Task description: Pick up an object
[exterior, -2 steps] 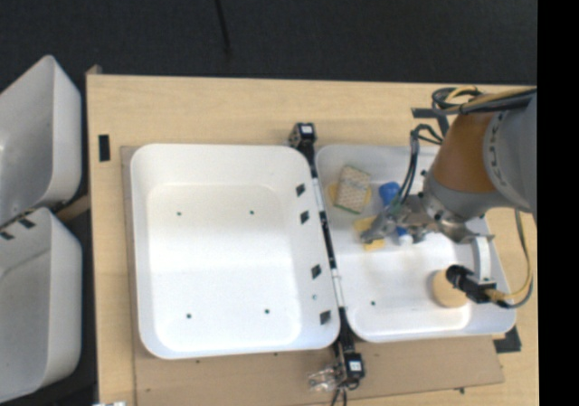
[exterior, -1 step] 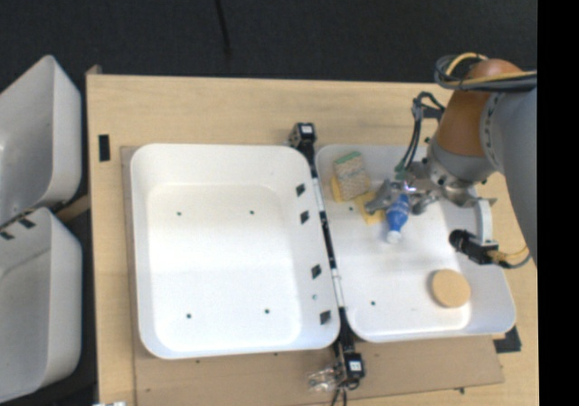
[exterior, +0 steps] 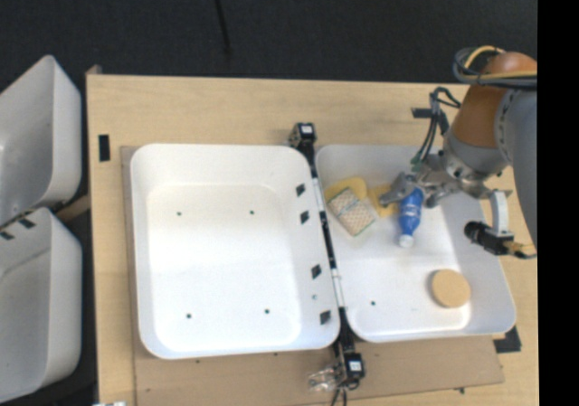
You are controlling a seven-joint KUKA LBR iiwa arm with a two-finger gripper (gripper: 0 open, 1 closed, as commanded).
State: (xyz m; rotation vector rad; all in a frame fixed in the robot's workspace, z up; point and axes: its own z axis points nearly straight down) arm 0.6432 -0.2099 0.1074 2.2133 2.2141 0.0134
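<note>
White bin (exterior: 470,318), claw (exterior: 414,192) over blue bottle (exterior: 410,218)

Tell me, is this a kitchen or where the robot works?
Probably a robot lab bench, not a kitchen. A grey and orange robot arm reaches over two white bins on a wooden bench, with a blue bottle and other small test things lying there.

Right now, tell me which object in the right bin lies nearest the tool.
The blue bottle. It lies directly under the tool, while the yellow sponge sits further left and the round tan disc lies toward the bin's front edge.
</note>
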